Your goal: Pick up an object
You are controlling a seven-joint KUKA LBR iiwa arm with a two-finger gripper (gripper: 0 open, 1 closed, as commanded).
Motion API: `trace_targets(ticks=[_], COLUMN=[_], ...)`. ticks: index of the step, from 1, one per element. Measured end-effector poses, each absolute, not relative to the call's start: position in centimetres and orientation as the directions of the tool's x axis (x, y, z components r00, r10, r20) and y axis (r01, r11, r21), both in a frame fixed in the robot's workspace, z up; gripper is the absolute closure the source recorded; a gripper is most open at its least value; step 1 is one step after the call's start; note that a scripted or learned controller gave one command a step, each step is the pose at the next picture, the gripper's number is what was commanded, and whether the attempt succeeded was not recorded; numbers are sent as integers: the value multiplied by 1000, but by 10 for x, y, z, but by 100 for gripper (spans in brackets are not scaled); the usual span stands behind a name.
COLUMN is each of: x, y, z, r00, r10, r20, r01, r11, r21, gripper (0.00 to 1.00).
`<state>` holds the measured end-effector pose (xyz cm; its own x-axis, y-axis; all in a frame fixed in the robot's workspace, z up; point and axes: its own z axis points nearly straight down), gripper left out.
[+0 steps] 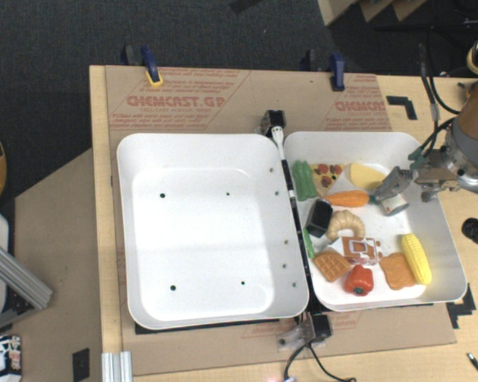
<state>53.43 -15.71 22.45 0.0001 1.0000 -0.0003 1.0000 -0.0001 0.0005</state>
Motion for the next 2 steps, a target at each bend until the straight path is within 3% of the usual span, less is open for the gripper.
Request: trace_targets(ticks=[1,2], x=[607,573], y=[-93,-98], z=[94,87], r00=[-9,6], r10=[1000,1000], r20=[2,-9], r01=[1000,1000], r11=[9,-6], r21=[2,7], gripper=[0,0])
